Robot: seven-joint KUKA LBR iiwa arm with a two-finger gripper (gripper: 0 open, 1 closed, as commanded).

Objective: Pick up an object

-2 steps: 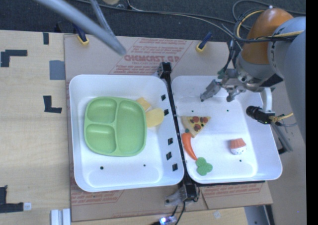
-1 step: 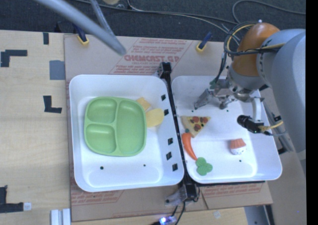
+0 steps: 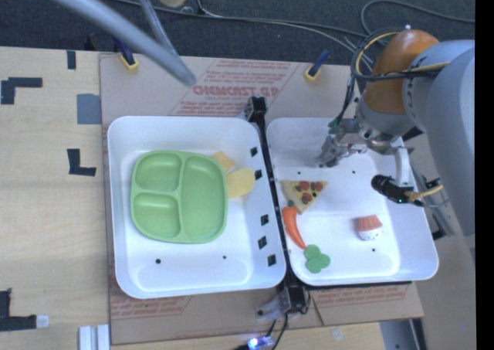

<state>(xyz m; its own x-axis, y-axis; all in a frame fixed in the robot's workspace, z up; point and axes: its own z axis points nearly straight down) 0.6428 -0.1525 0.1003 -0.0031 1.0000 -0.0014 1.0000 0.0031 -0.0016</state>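
**Pizza slice nearest the pincer in the right bin**

Pizza slice (image 3: 304, 192) lies flat in the right bin (image 3: 401, 263), close to the wall it shares with the left bin (image 3: 123, 263). Just below it, toward the bench's near edge, sits a carrot (image 3: 293, 226) with a green broccoli piece (image 3: 316, 259) at its end; a small red-and-white piece (image 3: 368, 226) rests apart, toward the bin's right wall. The left bin holds a green divided plate (image 3: 179, 195) with yellow pieces (image 3: 238, 180) touching its right rim.

The pincer (image 3: 332, 154) hangs low over the right bin's far half, beyond the pizza slice; whether it is wide or narrow I cannot tell, and nothing is seen held.

To do this well, I judge the arm should centre over one item, keep clear of the shared wall, descend squarely, then close across the narrower width.
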